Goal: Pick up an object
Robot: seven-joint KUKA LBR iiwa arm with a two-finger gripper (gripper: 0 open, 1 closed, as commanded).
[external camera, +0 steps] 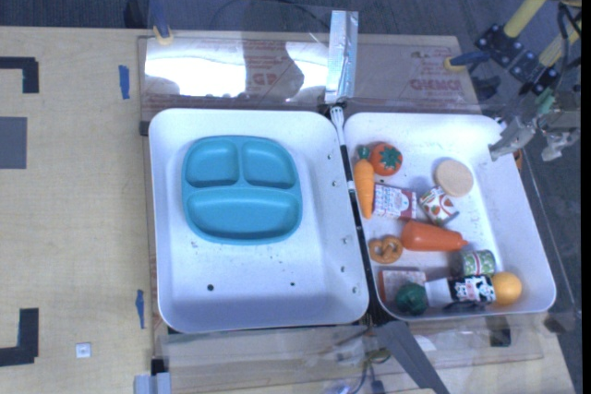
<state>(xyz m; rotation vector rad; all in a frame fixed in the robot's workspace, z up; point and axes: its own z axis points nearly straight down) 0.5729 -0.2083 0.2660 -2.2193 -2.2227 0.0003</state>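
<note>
A: Toy carrot (364, 187) lies smooth and tapered by the right bin (540, 235)'s left wall.
B: The gripper (534, 129) is blurred at the bin's far right rim; its state cannot be told.

We see a blue divided plate (242, 187) in the left bin (175, 291). The right bin (536, 244) holds toy food: a carrot (364, 186), a tomato (385, 158), a pretzel (384, 248).

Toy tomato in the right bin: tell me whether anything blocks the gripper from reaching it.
Nothing visible does. The toy tomato lies uncovered near the back of the right bin, with the carrot beside it, not over it. The gripper sits at the bin's far right rim, with bare bin floor between them.
</note>
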